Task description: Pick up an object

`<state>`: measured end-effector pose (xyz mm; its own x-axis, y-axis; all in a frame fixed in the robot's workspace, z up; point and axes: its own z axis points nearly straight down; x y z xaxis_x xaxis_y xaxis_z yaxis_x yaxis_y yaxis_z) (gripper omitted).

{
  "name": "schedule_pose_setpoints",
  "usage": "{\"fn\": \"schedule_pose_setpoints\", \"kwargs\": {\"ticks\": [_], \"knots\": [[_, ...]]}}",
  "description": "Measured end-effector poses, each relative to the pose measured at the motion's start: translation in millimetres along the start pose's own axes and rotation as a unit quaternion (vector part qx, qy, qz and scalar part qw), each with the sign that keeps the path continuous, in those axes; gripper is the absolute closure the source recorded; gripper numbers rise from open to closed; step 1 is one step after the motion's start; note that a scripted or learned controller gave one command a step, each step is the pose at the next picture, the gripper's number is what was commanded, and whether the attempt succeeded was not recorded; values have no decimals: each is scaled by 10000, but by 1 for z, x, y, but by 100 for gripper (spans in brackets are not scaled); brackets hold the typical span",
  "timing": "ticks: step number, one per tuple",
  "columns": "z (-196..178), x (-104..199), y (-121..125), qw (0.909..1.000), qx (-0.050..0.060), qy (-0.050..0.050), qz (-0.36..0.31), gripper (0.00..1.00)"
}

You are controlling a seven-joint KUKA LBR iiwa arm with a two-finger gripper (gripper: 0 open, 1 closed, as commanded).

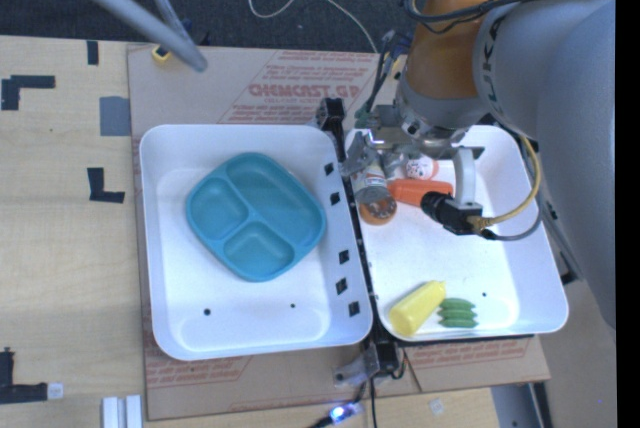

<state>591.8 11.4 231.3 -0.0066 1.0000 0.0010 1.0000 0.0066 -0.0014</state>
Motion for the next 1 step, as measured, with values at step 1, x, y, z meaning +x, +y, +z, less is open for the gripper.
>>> {"fn": "schedule_pose_setpoints", "kwargs": {"ticks": [1], "knots": [[1,55,15,10000,-3,-1,-1,100]]}}
